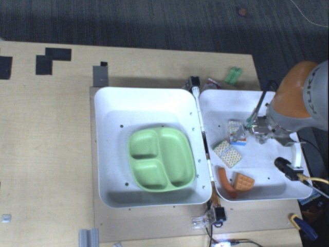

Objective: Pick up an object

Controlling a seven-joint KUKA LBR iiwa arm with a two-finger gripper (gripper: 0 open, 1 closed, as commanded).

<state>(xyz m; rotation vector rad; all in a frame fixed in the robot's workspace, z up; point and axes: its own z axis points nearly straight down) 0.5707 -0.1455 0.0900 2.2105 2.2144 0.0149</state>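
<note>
Overhead, a slanted view looks down on a pale wooden bench (pixel 46 153) bearing two shallow white bins side by side. The left bin (pixel 110 138) holds a green divided plate (pixel 162 158) lying flat near its middle. The right bin (pixel 267 99) holds four small things: a small grey-and-blue object (pixel 236 133) near the middle, a pale checked square (pixel 227 154) just below it, and, against the near wall, a reddish sausage-shaped piece (pixel 223 179) touching an orange waffle-like piece (pixel 244 181). The grey arm (pixel 295 96), with its orange band, reaches in from the right, and the gripper (pixel 249 130) sits low, right beside the small grey-and-blue object. Whether the gripper is open or closed cannot be told at this size, and nothing is clearly held. The likely target is that small object. A good pick would centre over it and close on it alone, since the checked square lies so near that it could be nudged or caught too. There is open floor in the far and right parts of the right bin. The ridge between the two bins runs close on the left of the cluster. A straight upward lift looks clear. A small green item (pixel 233 76) lies on the bench beyond the bins.
</note>
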